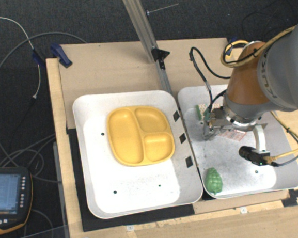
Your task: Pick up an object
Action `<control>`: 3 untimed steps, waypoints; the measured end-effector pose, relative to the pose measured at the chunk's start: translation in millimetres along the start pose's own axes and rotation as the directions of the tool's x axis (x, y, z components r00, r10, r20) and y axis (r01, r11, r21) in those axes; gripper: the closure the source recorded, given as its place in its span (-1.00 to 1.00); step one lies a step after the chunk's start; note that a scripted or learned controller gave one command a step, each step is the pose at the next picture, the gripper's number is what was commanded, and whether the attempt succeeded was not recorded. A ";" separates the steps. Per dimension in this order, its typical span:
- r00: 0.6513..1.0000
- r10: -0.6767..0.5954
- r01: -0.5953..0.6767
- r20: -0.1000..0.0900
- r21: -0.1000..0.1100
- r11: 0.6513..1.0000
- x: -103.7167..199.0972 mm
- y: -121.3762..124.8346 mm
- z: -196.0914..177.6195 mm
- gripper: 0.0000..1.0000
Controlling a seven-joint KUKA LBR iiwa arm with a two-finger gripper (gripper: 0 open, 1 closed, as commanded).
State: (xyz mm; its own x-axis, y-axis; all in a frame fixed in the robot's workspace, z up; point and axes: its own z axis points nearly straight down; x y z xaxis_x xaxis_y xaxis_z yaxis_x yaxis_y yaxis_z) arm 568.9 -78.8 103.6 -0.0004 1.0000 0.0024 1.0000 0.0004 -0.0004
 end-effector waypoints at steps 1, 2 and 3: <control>1.000 0.001 -0.001 0.004 -0.007 1.000 -8.8 0.3 -59.8 1.00; 1.000 -0.001 0.001 0.003 -0.007 1.000 -8.6 1.9 -110.6 1.00; 1.000 -0.006 0.006 0.000 -0.003 1.000 45.1 18.9 -108.9 1.00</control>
